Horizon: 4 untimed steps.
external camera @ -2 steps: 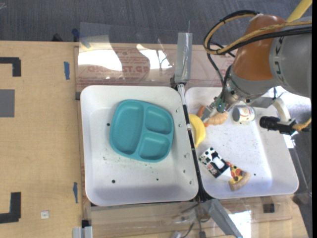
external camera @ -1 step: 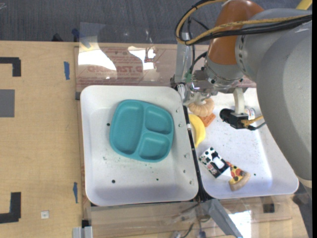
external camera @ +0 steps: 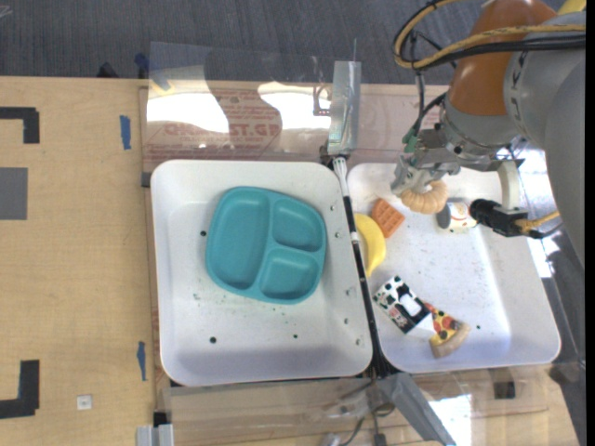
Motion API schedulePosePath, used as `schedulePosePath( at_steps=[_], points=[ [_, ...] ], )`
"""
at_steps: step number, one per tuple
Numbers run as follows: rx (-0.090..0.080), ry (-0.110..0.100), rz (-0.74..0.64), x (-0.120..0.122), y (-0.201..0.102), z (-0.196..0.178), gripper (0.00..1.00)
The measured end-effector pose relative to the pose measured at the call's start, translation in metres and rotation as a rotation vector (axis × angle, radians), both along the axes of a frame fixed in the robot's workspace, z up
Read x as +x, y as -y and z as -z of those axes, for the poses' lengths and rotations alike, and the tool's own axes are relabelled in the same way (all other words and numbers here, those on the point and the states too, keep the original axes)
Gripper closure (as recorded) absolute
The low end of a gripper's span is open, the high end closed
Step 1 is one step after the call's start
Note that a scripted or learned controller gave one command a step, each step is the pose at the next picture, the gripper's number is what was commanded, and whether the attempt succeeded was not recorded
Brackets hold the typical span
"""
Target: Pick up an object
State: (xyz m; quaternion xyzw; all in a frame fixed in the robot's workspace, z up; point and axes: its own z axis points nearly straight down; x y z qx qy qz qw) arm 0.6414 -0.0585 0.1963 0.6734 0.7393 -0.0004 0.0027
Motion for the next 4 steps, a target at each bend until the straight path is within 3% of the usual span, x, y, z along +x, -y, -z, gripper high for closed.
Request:
schedulePosePath(
  at_steps=[1, 2, 3, 4],
  points=[
    [-0.003, 0.001, -0.121, -0.016, 0.121, -0.025, 1.00],
    [0.004, -0.001, 0.450, 0.017, 0.117, -0.016, 1.00],
    [0.005, -0.001, 1.098, 0.026, 0.107, -0.022, 1.00],
    [0.004, -0.011, 0.812, -0.051, 0.152, 0.071, 1.00]
  ],
)
